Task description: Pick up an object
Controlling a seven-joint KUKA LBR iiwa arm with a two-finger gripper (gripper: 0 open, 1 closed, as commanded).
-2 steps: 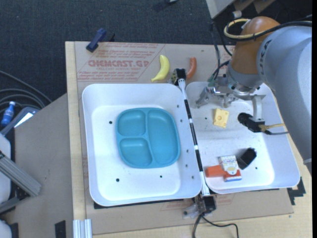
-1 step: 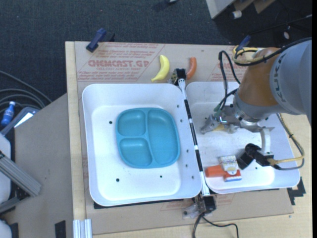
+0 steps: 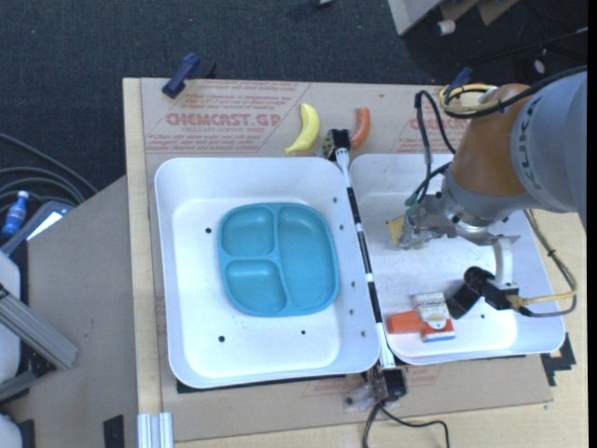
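Gripper (image 3: 417, 224) low in right bin (image 3: 532, 339), upper-left part, beside a small yellowish object (image 3: 398, 231) lying just by its tip; grip state can't be told, wrist hides it. Object too small and blurred to give its long axis or heading. Nr the bin's front edge: orange-and-white block (image 3: 420, 322), long axis approx. left-right, with a small box (image 3: 429, 304) touching its top. Left bin (image 3: 187, 203) holds a blue divided tray (image 3: 278, 257). Banana (image 3: 304, 129) and orange piece (image 3: 360, 127) lie on bench (image 3: 233, 110) behind the bins.
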